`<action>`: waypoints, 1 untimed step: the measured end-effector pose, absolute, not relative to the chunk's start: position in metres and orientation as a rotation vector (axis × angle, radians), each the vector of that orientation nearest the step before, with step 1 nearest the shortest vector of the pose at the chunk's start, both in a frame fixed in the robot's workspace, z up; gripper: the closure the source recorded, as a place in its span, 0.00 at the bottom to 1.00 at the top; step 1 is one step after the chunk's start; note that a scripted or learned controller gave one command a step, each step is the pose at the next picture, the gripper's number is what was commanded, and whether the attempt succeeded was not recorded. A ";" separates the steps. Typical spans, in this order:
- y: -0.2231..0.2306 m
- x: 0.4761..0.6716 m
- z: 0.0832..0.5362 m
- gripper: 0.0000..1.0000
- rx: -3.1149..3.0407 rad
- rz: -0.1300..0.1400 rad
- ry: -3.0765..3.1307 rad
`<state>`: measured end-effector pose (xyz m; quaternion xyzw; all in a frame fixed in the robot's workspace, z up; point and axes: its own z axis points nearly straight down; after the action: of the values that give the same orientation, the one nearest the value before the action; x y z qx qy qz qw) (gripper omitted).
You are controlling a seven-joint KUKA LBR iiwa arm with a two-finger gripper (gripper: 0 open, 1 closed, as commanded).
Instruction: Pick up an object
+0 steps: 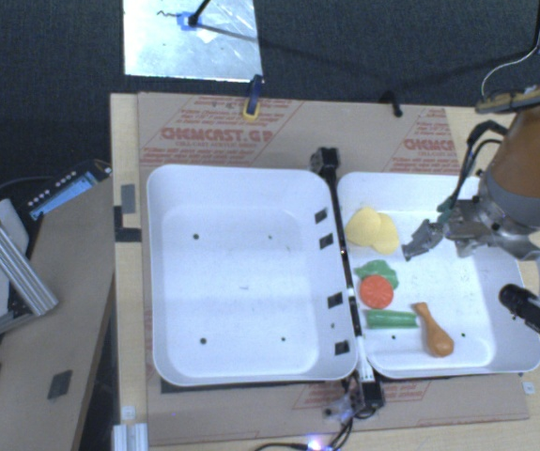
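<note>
Pincer (418,241) hangs over right bin (509,350), just beside yellow toy (371,228), likely its target; finger state cannot be told.

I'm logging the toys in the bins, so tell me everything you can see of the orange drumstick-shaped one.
The orange drumstick-shaped plastic toy has a thin stem widening into a rounded bulb, smooth and slightly glossy. It lies flat on the floor of the right white bin, near the front wall, stem toward the back-left, bulb toward the front-right. Its stem tip lies close to the flat green strip-shaped toy; whether they touch is unclear. The hand is well away from it.
</note>
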<state>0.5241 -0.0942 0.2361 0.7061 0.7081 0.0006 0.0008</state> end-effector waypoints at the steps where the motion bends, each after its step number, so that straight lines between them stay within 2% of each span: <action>1: -0.093 0.485 0.126 0.00 2.228 -0.010 2.228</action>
<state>0.4847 -0.0934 0.1264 0.7070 0.7072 -0.0030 -0.0048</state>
